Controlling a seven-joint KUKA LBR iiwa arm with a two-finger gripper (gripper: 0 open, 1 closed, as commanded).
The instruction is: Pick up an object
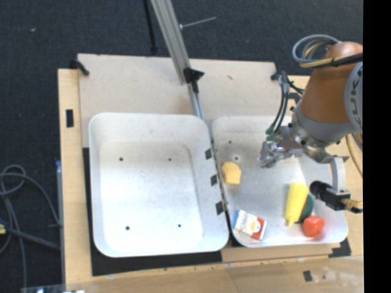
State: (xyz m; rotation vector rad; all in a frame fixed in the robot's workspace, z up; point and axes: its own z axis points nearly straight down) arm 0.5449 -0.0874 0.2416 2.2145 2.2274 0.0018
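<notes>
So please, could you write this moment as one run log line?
gripper over right bin | holds nothing seen | corn, tomato, carton lying

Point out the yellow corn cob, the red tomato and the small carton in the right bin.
yellow corn cob (296,202), camera view, middle of the cob's length.
red tomato (313,226), camera view, centre of its rounded top.
small carton (249,225), camera view, middle of its upper face.

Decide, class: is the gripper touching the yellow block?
Apart. The camera view shows bare white bin floor between the gripper and the yellow block.
</notes>
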